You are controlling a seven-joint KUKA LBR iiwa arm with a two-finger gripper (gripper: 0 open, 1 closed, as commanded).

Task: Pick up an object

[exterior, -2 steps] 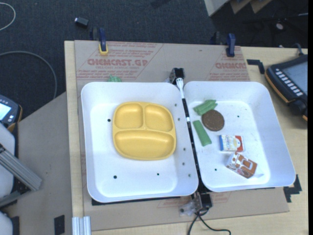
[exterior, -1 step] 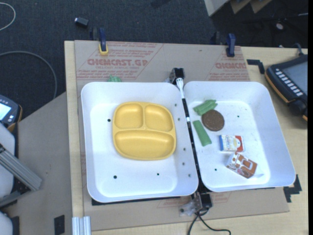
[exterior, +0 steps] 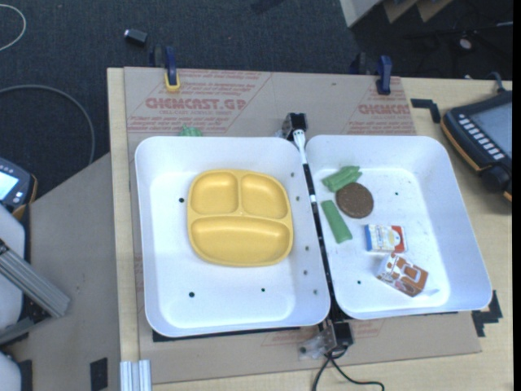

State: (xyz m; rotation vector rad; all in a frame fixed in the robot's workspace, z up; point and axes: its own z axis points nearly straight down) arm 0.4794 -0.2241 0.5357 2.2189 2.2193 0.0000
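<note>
On the bench: two white bins side by side on a brown sheet (exterior: 244, 104) with red lettering, which two blue clamps (exterior: 171, 62) (exterior: 383, 70) hold at its far edge.
Claw: I cannot tell from my feed whether it is open, closed or gripping anything.
Places relative to the claw: I cannot give them, so I place each thing by its bin and its neighbours.
Left bin (exterior: 155, 218): it holds a yellow divided plate (exterior: 240, 218), lying flat near the middle, with two small compartments on the far side and one long one on the near side.
Right bin (exterior: 456, 218): all the small objects I could pick lie here, mostly in the half towards the seam between the bins.
Green piece (exterior: 341, 177): farthest back in the right bin, touching the brown disc's far edge.
Brown disc (exterior: 355, 200): round and flat, just beside the green stick.
Green stick (exterior: 335, 221): lies lengthwise close to the seam, nearer to me than the disc.
White packet (exterior: 384, 238): red and blue print, right of the green stick and apart from it.
Orange and white packet (exterior: 403, 274): nearest to me, just beside the white packet, turned at an angle.
Seam: a black cable (exterior: 308, 186) runs along it between the bins.
Right edge of the bench: a handheld pendant (exterior: 488, 133) with a screen, clear of the bins.
</note>
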